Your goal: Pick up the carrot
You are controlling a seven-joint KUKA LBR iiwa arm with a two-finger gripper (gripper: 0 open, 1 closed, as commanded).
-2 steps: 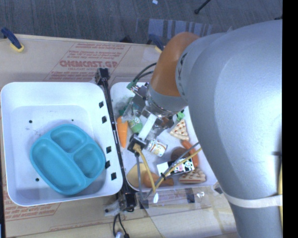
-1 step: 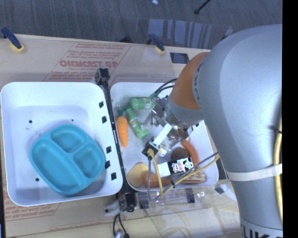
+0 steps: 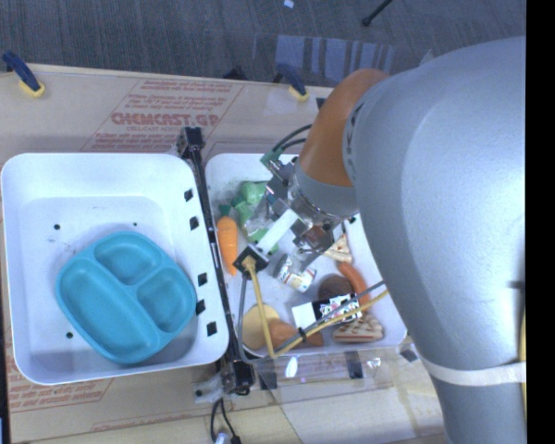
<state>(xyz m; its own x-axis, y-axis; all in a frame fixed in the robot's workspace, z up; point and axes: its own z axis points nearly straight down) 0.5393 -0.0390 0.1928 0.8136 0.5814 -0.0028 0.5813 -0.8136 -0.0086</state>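
Observation:
The orange carrot [image 3: 227,240] lies lengthwise along the left wall of the right bin [image 3: 224,166], its tip pointing toward the front. My gripper [image 3: 301,252] hangs low over the middle of the same bin, a short way to the right of the carrot and not touching it. Nothing is visibly held. The large grey arm hides the right side of the bin.
A green toy [image 3: 252,197] sits just behind the carrot. Tan bread-like pieces [image 3: 259,326], a brown piece [image 3: 331,289], an orange-red piece [image 3: 352,277] and a toast-like slice [image 3: 357,328] crowd the bin's front. The left bin [image 3: 37,178] holds a blue divided plate [image 3: 125,294].

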